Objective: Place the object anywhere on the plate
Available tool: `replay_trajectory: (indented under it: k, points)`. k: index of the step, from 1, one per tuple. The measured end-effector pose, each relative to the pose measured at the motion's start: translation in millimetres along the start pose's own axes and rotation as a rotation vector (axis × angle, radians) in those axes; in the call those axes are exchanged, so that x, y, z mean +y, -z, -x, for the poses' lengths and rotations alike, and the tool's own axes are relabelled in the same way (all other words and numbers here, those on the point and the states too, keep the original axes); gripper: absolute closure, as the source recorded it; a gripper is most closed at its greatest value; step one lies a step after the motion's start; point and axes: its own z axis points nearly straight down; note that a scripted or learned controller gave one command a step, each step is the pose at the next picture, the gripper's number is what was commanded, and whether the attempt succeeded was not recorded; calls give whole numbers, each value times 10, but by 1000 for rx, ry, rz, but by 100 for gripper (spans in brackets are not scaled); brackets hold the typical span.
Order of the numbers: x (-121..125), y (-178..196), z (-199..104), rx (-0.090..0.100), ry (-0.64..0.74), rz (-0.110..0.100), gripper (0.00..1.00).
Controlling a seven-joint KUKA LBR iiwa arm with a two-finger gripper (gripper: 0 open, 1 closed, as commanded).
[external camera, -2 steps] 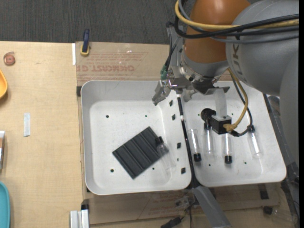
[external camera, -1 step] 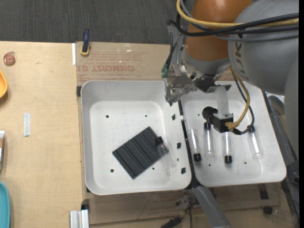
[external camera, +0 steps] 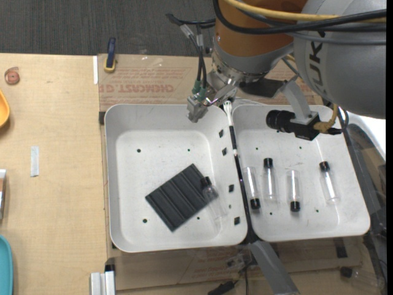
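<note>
In the left bin [external camera: 123, 134] the dark ribbed plate [external camera: 175, 198] lies flat and skewed, one corner towards the bin's near wall. A clear tube [external camera: 210, 192] sits at its right corner, touching the plate's edge; I cannot tell whether it rests on the ribs or just beside them.

My gripper [external camera: 195, 110] hangs above the far rim of this bin, near the divide between the 2 bins and well apart from the plate. I cannot tell from here whether it is apart, together or clamped on anything (it is small and lost against the wrist hardware), so I claim no hold.

In the right bin [external camera: 344, 220] lie 4 capped tubes [external camera: 268, 178], roughly parallel and a little apart, black caps [external camera: 255, 203] mixed towards the near and far walls.

I judge the step in hand to be fetching a tube for the plate. To do it well I would line up across the tube's length, come straight down on its middle and close gently, since smooth round glass can roll or squirt out. I would release low over the middle of the ribs, laid along the grooves so it cannot roll off
</note>
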Motion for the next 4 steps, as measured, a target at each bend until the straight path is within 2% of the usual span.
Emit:
replay_trajectory:
  k: [1, 2, 3, 4]
  points:
    - [481, 597, -132, -1, 242, 2, 100]
    - [488, 677, -119, -4, 243, 1, 100]
    - [756, 803, -49, -1, 318, 1, 100]
    - [1084, 804, 47, -1, 479, 2, 100]
